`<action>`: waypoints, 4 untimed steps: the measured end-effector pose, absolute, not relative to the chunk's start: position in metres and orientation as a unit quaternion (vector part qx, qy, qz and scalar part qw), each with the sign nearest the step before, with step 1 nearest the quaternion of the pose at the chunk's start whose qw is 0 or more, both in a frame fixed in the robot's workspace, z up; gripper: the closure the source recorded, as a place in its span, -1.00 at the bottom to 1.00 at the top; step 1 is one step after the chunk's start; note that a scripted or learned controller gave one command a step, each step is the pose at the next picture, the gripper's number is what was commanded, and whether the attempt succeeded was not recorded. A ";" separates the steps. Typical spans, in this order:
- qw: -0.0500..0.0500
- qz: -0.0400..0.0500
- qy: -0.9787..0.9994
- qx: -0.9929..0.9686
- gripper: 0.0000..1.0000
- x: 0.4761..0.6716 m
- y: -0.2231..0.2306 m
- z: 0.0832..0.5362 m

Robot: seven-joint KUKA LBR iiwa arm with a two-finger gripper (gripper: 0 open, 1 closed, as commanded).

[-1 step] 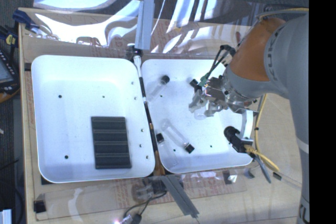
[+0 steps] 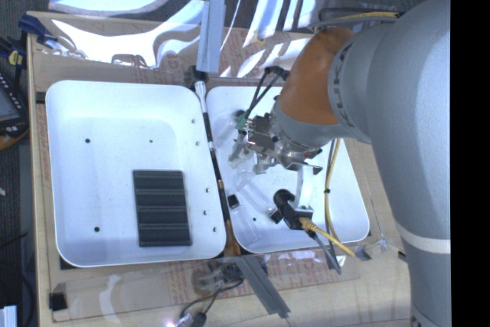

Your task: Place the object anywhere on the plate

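The plate (image 2: pixel 161 207) is a dark ribbed rectangle lying in the front part of the left bin (image 2: pixel 84 111). My gripper (image 2: pixel 249 153) is low inside the right bin (image 2: pixel 352 218), near its left wall, well to the right of the plate. A small dark object (image 2: pixel 233 201) lies on the right bin's floor just below the gripper, close to the divider. Beside it something pale and clear (image 2: pixel 256 191) is faintly visible, too blurred to identify. The wrist hides much of the bin floor.
The grey arm with its orange band (image 2: pixel 314 84) covers the right bin's back and right side. A black fitting with a yellow cable (image 2: pixel 287 210) hangs near the bin's front. A metal bracket (image 2: pixel 210 31) stands behind the divider.
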State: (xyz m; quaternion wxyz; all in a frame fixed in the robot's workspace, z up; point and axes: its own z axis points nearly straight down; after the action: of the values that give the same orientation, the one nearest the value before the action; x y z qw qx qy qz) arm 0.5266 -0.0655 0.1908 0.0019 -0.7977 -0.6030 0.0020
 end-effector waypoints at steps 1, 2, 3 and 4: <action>0.002 0.002 -0.373 -0.928 1.00 0.508 0.004 0.191; 0.000 0.002 -0.142 -0.990 1.00 0.537 0.093 0.191; 0.002 0.001 -0.276 -0.961 1.00 0.535 0.119 0.299; 0.000 0.003 -0.118 -0.993 1.00 0.567 0.071 0.246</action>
State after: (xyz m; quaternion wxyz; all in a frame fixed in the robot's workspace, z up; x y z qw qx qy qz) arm 0.5670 0.0715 0.2465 -0.0001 -0.9930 -0.1181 0.0030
